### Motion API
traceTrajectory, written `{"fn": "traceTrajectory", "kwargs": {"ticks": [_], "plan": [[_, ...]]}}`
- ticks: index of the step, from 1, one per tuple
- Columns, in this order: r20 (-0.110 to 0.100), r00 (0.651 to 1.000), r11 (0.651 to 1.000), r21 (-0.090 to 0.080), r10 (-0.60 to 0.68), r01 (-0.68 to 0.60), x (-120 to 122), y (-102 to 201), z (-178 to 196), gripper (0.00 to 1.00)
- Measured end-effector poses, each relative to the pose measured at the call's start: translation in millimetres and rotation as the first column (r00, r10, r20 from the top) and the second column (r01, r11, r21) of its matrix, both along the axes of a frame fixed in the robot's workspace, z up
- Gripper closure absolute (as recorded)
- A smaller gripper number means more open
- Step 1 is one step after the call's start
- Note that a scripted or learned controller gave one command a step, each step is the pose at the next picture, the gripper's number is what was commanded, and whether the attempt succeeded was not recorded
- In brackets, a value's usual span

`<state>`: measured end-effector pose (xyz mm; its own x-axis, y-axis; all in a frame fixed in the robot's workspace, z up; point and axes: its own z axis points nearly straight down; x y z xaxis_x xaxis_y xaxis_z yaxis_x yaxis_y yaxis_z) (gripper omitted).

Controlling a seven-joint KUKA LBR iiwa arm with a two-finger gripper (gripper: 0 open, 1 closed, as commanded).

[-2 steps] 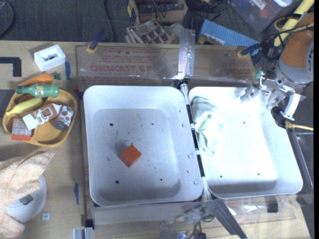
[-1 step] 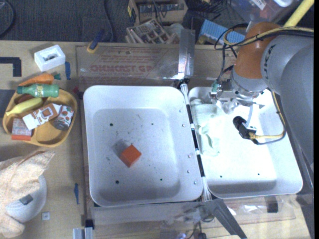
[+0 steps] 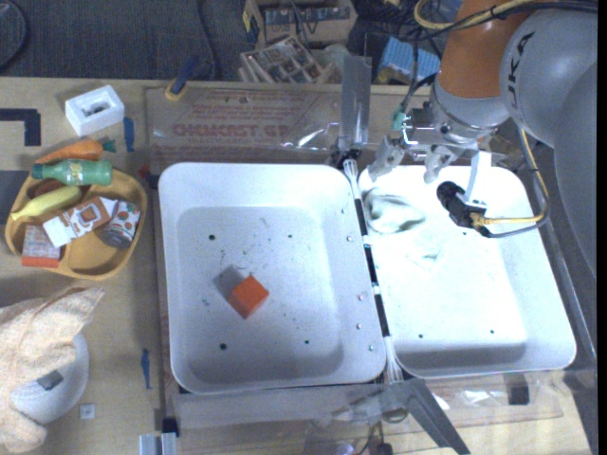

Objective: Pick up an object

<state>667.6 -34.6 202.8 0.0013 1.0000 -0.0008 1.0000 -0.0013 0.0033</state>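
From my station: the block [image 3: 250, 297], an orange cube with one darker grey-looking face turned up-left, lies tilted on the floor of the left bin [image 3: 190, 183], slightly left of centre, alone apart from dark specks. The right bin [image 3: 541, 339] holds a crumpled clear film or bag [image 3: 394, 211] near its upper-left corner. The gripper [image 3: 410, 164] hangs over that corner, well apart from the block; its two pale fingers [image 3: 383, 159] stand spread with nothing between them, so I read it as released. A black fitting with a yellow cable [image 3: 507, 222] hangs beside the wrist. Left of the bins, a yellow bowl [image 3: 95, 259] on the wooden bench [image 3: 57, 93] holds a green bottle [image 3: 74, 172], a banana and small packets. A white box [image 3: 95, 109] sits above it; a beige cloth [image 3: 43, 349] lies below. Dark carpet and crates lie behind the bench.
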Motion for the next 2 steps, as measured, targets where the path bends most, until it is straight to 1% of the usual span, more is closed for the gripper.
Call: {"fn": "traceTrajectory", "kwargs": {"ticks": [1, 2], "plan": [[-0.004, 1.000, 1.000, 0.001, -0.016, 0.016, -41, -4, 2, 0.00], [0.001, 0.962, 0.962, -0.002, 0.272, -0.272, -33, -28, 16, 0.00]]}}
